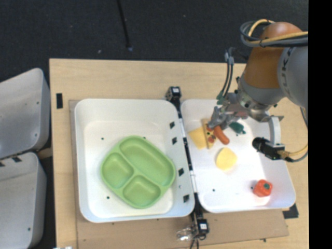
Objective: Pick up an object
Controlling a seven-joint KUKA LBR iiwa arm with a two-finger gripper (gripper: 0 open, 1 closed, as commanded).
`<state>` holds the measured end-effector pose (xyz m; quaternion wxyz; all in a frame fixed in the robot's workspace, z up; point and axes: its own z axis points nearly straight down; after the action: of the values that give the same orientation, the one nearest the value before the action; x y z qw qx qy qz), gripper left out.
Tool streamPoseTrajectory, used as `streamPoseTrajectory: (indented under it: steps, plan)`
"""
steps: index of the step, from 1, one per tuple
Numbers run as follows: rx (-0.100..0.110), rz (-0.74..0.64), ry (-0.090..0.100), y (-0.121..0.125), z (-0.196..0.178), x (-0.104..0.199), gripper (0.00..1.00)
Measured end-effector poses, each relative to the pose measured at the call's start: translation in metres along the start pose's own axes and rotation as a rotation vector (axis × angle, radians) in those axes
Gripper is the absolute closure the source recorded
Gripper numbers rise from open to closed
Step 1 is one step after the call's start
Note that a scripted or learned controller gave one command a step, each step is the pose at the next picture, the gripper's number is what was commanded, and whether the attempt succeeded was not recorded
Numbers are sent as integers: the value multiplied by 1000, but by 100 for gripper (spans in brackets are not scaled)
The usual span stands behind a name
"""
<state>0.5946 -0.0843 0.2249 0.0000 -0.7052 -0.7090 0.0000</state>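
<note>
Sausage (221, 135) in right bin (280, 198), gripper (215, 122) directly above; finger state indeterminate. Approach step; next: descend, close, lift straight.

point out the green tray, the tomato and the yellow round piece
green tray (137, 171), camera view, centre where the dividers meet
tomato (262, 188), camera view, middle of its red body
yellow round piece (226, 159), camera view, its middle

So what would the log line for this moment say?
gripper: low in right bin, over sausage | grasp: unclear | nearby: cheese, lemon, tomato | left bin: tray
</note>
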Motion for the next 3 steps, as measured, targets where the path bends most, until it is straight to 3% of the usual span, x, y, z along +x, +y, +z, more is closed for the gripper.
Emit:
streamPoseTrajectory:
  steps: [3]
  plan:
    - [-3, -3, 2, 36, -1, 168, 100]
